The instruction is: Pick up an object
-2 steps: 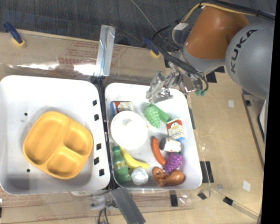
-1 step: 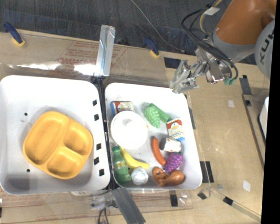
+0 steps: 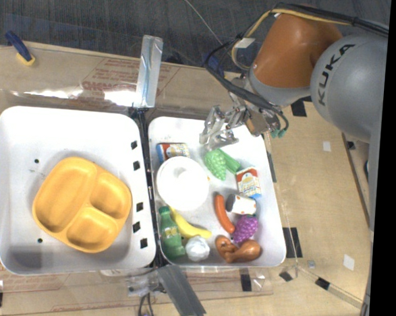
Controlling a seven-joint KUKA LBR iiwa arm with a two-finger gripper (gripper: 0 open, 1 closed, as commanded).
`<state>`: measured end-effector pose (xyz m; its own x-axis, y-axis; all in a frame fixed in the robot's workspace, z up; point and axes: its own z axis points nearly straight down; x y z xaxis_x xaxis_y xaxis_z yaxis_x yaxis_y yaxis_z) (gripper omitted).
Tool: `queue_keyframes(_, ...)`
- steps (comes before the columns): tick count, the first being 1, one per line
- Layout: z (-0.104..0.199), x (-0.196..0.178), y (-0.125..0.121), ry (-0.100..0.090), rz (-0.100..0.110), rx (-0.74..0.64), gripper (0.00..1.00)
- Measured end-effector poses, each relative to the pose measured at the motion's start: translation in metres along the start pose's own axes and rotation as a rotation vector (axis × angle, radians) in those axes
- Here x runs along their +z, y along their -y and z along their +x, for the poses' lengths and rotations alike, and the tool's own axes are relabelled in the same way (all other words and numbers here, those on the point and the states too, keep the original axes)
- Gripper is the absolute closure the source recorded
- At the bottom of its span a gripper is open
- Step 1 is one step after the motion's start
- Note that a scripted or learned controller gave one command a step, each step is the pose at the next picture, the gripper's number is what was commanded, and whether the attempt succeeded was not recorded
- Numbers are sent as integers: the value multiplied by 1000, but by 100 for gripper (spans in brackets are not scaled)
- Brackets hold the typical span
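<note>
Hovering at the right white plastic bin's (image 3: 271, 193) twelve o'clock edge, the metal two-finger gripper (image 3: 217, 131) sits directly above the knobbly green toy vegetable (image 3: 219, 163), probably lined up for grasping it; finger state cannot be determined.

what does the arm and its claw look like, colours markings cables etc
The arm is bulky and rounded, with smooth grey casing and black KUKA lettering on its side. A glossy orange band wraps the section above the wrist. Thin dark cables loop around the wrist. The claw is small, bare silvery metal, far slimmer than the arm.
</note>
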<state>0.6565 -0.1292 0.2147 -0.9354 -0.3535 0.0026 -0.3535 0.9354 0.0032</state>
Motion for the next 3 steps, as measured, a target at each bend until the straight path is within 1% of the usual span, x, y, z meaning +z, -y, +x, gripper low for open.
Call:
queue_keyframes(1, -8, -74, -18, 10, 6, 200, 100)
queue_keyframes(2, 2, 9, -122, -1, -1, 225, 100)
queue_keyframes(3, 37, 8, -53, 4, 5, -152, 100)
